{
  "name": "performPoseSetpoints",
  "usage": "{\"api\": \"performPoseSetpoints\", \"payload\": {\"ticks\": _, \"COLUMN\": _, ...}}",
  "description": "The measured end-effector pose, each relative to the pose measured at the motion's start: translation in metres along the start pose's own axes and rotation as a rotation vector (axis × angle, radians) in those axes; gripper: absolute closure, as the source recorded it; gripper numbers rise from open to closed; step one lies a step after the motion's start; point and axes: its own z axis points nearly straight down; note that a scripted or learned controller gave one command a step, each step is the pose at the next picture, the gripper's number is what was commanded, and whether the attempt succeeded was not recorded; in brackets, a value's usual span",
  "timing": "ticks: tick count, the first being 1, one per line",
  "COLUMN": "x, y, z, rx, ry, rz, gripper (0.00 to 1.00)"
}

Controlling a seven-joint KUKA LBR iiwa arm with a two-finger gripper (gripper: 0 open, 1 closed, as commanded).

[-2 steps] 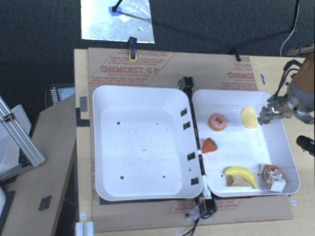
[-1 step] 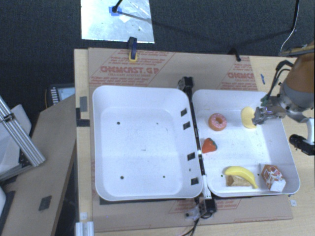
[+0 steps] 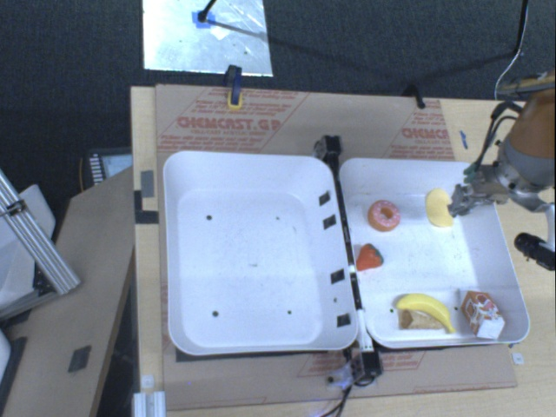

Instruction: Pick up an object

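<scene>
Camera view: the gripper [image 3: 458,200] sits low in the right bin [image 3: 486,259], at its far right side, touching or just beside a yellow lemon-like object [image 3: 438,208]. Too small to tell whether it grasps anything. Nearby: a pink donut [image 3: 383,215] and a strawberry [image 3: 369,257]. At the front edge: a banana [image 3: 425,307] over sth brown, poss. bread, and a small carton [image 3: 481,313].

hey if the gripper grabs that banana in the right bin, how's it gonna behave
The banana looks curved and smooth, so it may pivot or slip between fingers. It rests partly on a tan piece, so pushing could shift both. Probably a light, rigid toy, judging by its glossy look.
</scene>
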Motion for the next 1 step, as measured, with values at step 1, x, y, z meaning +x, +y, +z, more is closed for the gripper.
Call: {"api": "performPoseSetpoints", "payload": {"ticks": 1, "x": -0.0002, "y": 0.0011, "z": -0.0109, "rx": -0.004, "ry": -0.001, "rz": -0.003, "gripper": 1.00}}
